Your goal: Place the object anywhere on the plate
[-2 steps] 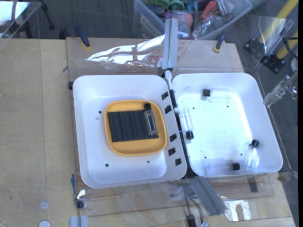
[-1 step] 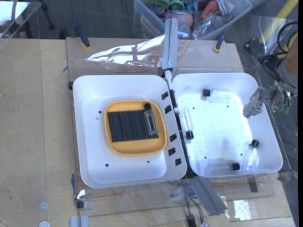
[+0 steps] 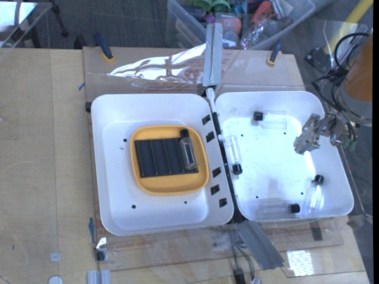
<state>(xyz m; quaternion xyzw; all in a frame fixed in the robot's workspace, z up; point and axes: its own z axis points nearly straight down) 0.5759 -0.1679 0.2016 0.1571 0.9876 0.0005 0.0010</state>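
Observation:
A yellow plate (image 3: 169, 185) with a dark ridged centre sits in the left bin (image 3: 109, 158). A clear vial with a black cap (image 3: 188, 149) lies on the plate's right side. My gripper (image 3: 306, 141) hangs over the right part of the right bin (image 3: 337, 209), far from the plate. Several more clear vials with black caps lie in the right bin: one at the back (image 3: 271, 120), one by the divider (image 3: 231, 152), one at the front right (image 3: 314, 195) and one at the front (image 3: 276, 206). I see nothing carried by the gripper.
A row of black clips (image 3: 212, 158) runs along the wall between the two bins. Behind the bins lie crinkled clear film (image 3: 160, 70) and a tub of coloured toys (image 3: 237, 5). Cables (image 3: 346, 46) hang at the far right.

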